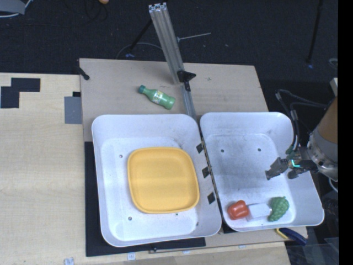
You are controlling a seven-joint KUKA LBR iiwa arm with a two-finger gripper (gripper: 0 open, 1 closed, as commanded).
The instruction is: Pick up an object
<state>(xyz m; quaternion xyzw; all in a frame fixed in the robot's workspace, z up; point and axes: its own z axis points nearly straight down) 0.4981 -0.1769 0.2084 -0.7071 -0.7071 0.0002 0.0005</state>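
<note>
In the right bin (242, 148), along its front edge, lie a red pepper-like toy (237, 209), a small white piece (257, 210) and a green broccoli toy (278, 207). My gripper (285, 171) hangs over the right side of that bin, a little behind the broccoli and apart from it. Its fingers stand open with nothing between them. A yellow square plate (163, 179) lies flat in the left bin (110, 142).
A green bottle (157, 96) lies on its side on the bench behind the left bin. A slanted aluminium bar (171, 37) rises from the bench behind the gap between the bins. Black clips (206, 171) sit where the bins meet.
</note>
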